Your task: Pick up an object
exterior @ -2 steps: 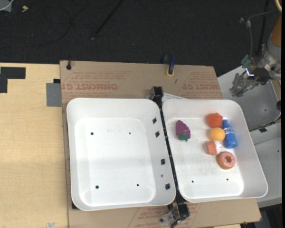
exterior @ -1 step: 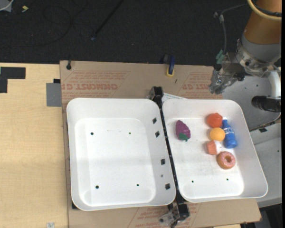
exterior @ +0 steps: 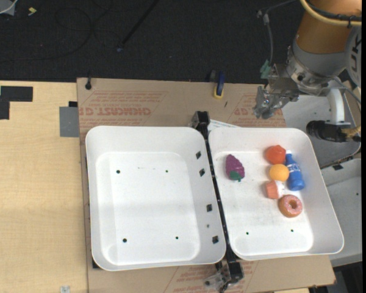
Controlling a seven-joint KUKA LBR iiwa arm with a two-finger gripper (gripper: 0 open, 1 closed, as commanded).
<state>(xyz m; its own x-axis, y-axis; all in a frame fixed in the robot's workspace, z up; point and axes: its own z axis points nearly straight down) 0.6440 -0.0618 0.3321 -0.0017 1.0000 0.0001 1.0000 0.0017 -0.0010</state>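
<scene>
Arm parked above the far right corner of the right bin (exterior: pixel 320 224); toys lie in that bin, none grasped.

The arm is cut off at the top right edge; its gripper (exterior: pixel 265 107) is small and blurred over the cardboard sheet (exterior: pixel 146 105), so I cannot tell its opening. Nothing shows between its tips. Mirrored red print on the cardboard is not legible. In the right bin: a purple eggplant toy (exterior: pixel 234 167) near the divider; at the right side a tight cluster of orange-red piece (exterior: pixel 275 154), blue bottle (exterior: pixel 294 174), yellow-orange ball (exterior: pixel 279 173), small salmon block (exterior: pixel 272 190) and pink doughnut (exterior: pixel 290 206), some touching. The left bin (exterior: pixel 100 224) sits beside it on the surface (exterior: pixel 30 194). A blue-yellow clamp (exterior: pixel 219 85) grips the cardboard's far edge.
</scene>
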